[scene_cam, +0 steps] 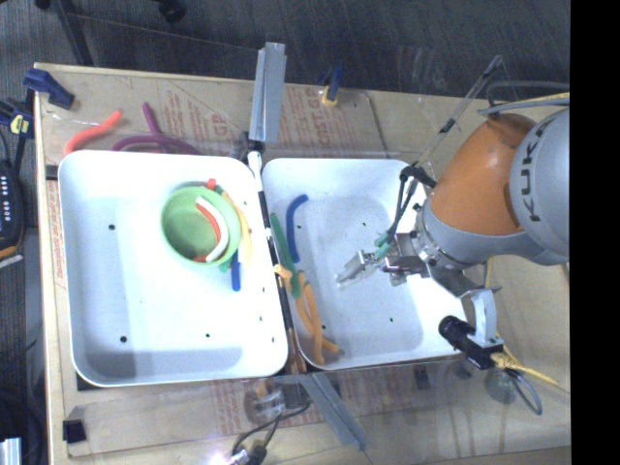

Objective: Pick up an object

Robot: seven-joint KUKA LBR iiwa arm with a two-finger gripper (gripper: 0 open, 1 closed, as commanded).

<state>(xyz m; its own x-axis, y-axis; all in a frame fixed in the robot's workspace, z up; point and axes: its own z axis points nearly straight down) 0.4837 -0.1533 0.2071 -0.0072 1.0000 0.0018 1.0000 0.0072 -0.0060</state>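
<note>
Overhead, the grey arm's claw [351, 269] hangs low over the right bin [329, 177], its thin fingers [345, 274] drawn nearly together with nothing visible between them. Just beyond its tips, toward the bins' shared wall, lie a blue curved piece [291, 223], a green stick [279, 238] and orange strips [310, 316]; farther that way, the left bin [97, 260] holds a green bowl [194, 226].

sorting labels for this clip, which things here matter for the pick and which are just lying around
For the job: gripper, right bin, blue strip, green strip, orange strips.

Lying about: left bin, green bowl, orange piece and purple loop on the bench.
</note>
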